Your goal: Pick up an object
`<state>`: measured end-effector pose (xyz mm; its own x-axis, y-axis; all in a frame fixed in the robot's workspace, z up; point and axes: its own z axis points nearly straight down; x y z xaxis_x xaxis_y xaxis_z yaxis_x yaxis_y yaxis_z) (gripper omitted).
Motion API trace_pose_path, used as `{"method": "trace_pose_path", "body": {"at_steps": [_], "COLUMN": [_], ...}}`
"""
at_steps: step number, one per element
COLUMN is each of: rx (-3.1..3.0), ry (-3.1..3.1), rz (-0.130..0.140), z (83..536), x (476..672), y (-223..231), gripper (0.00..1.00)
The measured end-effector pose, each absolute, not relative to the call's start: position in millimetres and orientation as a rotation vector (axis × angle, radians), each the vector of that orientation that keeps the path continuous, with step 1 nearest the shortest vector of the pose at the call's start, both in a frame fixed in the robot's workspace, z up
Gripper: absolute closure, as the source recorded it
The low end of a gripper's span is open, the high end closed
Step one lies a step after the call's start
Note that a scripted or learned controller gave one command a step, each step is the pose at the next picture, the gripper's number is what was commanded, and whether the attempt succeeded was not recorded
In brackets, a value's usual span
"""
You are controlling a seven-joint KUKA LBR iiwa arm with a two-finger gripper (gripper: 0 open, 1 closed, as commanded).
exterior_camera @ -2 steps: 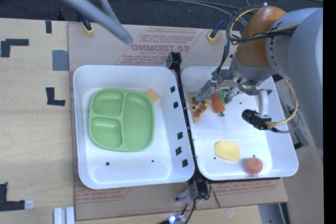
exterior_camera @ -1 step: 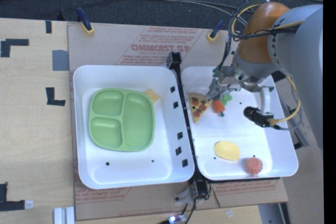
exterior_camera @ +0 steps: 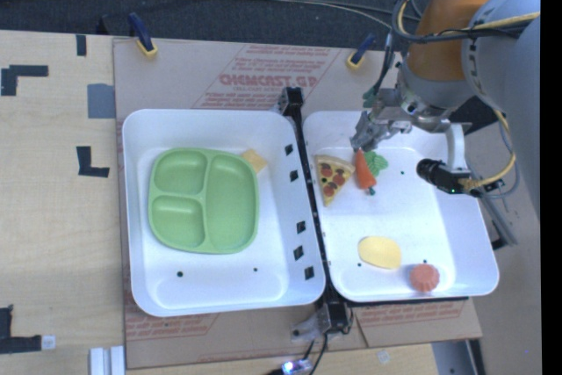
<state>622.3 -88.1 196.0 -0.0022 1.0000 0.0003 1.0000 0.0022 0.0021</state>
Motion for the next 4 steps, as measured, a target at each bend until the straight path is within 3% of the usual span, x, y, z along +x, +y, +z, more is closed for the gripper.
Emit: {"method": "trace_pose_path", "body": {"at_steps": [1, 2, 3, 4], "rx": [2.22, 2.216, 2.216, 2.217], "ry": [2.223, 2.231, 2.23, 2.23], "rz": [0.001, 0.001, 0.0, -0.003], "z": [208, 219, 221, 219], "x": [622.5, 606.2, 602.2, 576.2], "y": [-88, -30, 18, 70], "gripper": [1.0, 1.0, 1.0, 1.0]}}
